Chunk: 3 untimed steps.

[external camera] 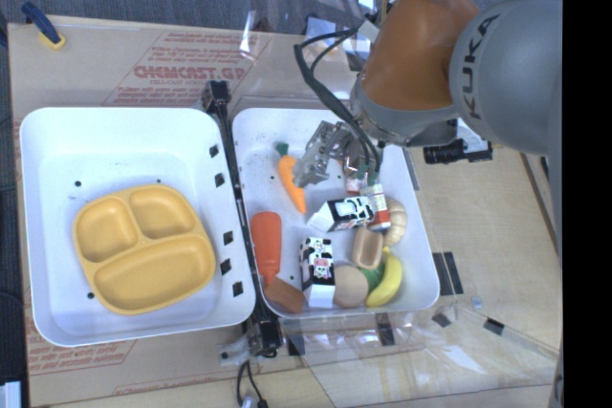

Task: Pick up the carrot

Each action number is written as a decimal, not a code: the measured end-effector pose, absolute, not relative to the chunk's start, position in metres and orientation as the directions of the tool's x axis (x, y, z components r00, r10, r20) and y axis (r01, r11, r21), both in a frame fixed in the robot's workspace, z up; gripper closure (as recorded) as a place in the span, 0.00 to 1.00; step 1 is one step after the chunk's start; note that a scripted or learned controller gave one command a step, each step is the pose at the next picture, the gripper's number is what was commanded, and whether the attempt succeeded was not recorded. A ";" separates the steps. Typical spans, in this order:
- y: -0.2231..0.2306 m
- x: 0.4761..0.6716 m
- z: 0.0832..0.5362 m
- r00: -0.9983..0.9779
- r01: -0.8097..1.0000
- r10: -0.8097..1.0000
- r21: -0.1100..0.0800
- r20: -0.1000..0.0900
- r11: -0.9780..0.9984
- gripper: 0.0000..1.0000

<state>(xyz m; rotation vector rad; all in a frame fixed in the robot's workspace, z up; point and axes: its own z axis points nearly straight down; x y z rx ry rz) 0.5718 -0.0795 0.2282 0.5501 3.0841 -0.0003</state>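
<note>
Brown cardboard covers the bench under two white bins; the left bin [48, 205] carries a yellow divided tray [143, 248], and the right bin [258, 134] carries the clutter I am working in. My gripper [320, 158] hangs over the upper middle of that right bin. I cannot tell from this slant how my fingers stand, since the metal blurs together against the white floor. The carrot [291, 182] lies just to the camera's left of my fingertips and slightly lower in the picture, near but apparently not touching, with nothing between my fingers that I can make out. Its long axis runs from the green top at upper left down to the tip at lower right. Below it lies a red sausage [267, 244], and a milk carton [349, 212] sits close on the other side, so I judge the approach wants a short shift leftward, closing across the carrot's narrow width.
</note>
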 end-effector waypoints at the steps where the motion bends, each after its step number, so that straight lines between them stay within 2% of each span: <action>1: -0.003 0.519 0.190 -0.958 0.286 0.286 0.001 0.005 0.958 1.00; 2: -0.026 0.514 0.252 -0.926 0.378 0.378 0.001 -0.007 0.926 1.00; 3: -0.047 0.612 0.239 -0.780 0.626 0.626 -0.001 -0.002 0.780 1.00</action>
